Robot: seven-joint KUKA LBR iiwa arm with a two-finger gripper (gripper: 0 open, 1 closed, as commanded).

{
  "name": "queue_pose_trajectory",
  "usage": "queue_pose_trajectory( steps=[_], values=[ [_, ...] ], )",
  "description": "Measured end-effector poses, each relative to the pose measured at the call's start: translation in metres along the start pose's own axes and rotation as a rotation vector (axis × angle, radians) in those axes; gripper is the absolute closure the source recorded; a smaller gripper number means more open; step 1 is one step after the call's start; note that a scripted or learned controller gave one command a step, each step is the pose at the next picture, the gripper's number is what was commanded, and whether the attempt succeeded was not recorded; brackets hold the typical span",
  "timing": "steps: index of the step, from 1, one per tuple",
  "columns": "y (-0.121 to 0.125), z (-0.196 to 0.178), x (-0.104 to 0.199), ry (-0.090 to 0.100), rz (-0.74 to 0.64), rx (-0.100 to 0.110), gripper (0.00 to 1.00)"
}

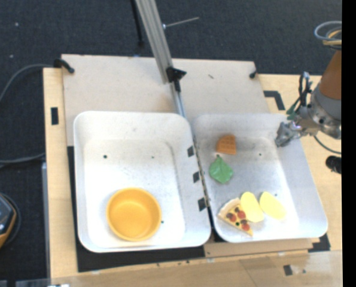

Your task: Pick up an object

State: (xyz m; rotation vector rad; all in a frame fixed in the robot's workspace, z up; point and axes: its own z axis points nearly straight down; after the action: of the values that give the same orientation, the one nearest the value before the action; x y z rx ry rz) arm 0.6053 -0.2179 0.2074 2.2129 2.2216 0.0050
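Pale surface [55, 178], two white bins: right bin [297, 184] holds orange block [226, 144], green piece [221, 171]; jaws at far-right rim, state indiscernible; advise descending centred over the isolated block.

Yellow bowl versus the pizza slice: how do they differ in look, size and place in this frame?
The yellow bowl is round, deep and one plain colour; the pizza slice is a flat wedge with red toppings. The yellow bowl is clearly larger than the pizza slice. The yellow bowl sits alone in the left bin, while the pizza slice lies in the right bin, touching a yellow piece. Both lie near their bins' front edges, apart from the end effector.
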Motion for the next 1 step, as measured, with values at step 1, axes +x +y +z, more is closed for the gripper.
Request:
queue_pose_trajectory(
  steps=[1],
  values=[
    [0.0005,0.0049,-0.0013,-0.001,0.0,0.004,1.0]
  ],
)
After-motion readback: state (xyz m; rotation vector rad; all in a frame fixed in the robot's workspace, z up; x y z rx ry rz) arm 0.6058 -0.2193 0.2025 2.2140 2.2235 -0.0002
